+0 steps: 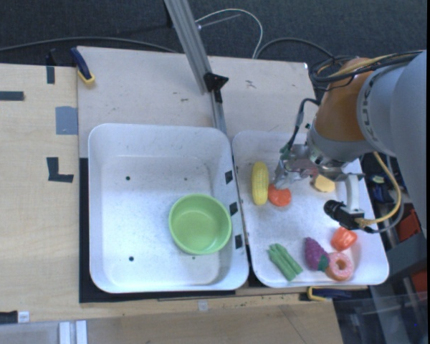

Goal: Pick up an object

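camera view | pincer (283, 180) grip state cannot tell, above round orange-red toy (279, 196) | ridged yellow corn (259, 183) beside

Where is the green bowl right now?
The round green plastic bowl sits in the left white bin, near its lower right corner, close to the divide from the right white bin.

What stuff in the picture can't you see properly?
- Gripper: from the camera view its fingers are too small and dark against the wrist to tell open from shut.
- Orange toy: the gripper covers its top edge, so contact is unclear.
- Pale yellow piece: partly hidden under the arm.
- Small orange item: too blurred to name.
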Controlling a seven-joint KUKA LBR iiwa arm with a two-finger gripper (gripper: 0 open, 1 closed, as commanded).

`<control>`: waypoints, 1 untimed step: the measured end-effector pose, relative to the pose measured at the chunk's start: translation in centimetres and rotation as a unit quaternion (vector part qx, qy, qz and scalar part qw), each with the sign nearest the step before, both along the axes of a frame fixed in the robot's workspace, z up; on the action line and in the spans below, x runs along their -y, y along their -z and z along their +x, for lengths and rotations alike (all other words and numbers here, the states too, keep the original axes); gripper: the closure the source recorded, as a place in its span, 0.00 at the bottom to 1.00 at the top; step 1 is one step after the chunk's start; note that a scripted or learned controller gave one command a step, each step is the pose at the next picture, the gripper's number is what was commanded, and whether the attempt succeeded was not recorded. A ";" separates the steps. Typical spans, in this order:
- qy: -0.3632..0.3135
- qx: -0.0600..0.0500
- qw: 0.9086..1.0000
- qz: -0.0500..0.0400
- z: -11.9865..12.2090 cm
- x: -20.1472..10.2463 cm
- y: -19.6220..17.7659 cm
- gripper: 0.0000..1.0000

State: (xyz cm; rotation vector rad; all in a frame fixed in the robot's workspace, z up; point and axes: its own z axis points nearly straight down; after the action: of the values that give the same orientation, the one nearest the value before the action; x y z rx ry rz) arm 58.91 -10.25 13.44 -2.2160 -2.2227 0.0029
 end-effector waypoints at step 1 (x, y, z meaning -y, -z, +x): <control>0.001 0.004 1.000 -0.001 -0.1 0.1 -6.3 1.00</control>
State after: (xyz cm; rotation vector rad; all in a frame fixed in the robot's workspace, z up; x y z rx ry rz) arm 58.85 -10.32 19.77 -2.2228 -2.2260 -0.0047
